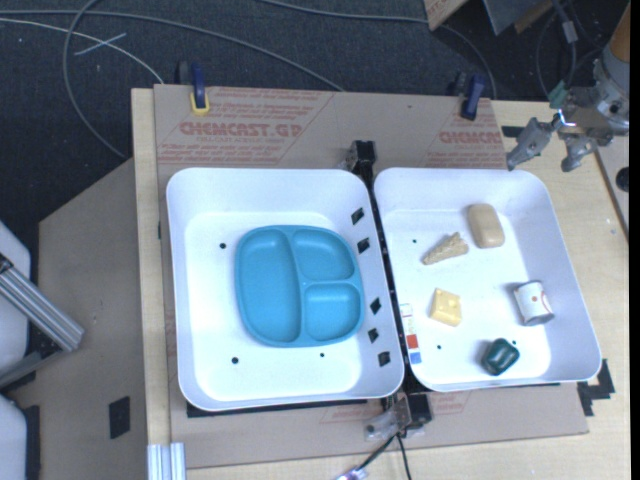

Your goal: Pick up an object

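Hovering gripper (pixel 548 148) sits off the right bin's (pixel 570 268) top-right corner, fingers spread, holding nothing. Looks like pre-grasp stage. Nearest candidate: tan oval piece (pixel 487 225) near the bin's top. Next move needs a shift left over it, then descent.

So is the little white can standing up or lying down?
Lying down. The white can rests on its side in the right bin, its round end facing the camera. The tool is off beyond the bin's far corner.
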Controlling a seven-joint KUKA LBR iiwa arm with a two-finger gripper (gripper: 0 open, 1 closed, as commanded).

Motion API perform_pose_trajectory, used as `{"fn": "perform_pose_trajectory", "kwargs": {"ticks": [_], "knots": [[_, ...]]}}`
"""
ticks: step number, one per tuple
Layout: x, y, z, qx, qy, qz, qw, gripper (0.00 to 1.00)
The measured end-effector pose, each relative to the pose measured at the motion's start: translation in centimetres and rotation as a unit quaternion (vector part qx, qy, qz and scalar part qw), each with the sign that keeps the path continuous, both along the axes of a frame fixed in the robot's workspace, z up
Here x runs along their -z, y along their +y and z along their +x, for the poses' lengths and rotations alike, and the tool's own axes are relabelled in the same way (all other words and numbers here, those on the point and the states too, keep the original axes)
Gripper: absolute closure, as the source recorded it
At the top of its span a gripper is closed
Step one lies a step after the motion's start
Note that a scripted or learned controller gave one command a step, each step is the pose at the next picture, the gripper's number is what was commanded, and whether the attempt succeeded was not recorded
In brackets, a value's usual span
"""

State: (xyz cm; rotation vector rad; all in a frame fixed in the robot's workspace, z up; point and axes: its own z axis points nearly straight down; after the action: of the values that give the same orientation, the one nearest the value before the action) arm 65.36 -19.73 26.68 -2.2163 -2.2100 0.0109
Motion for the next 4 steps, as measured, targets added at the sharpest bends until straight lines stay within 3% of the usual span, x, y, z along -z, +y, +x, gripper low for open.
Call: {"fn": "perform_pose_trajectory", "kwargs": {"ticks": [1,4], "knots": [[-0.8,0.1,0.2,-0.002,-0.007,-0.0016,1.0,0.0],[16.4,1.1,-2.0,-0.001,-0.003,-0.0005,1.0,0.0]]}}
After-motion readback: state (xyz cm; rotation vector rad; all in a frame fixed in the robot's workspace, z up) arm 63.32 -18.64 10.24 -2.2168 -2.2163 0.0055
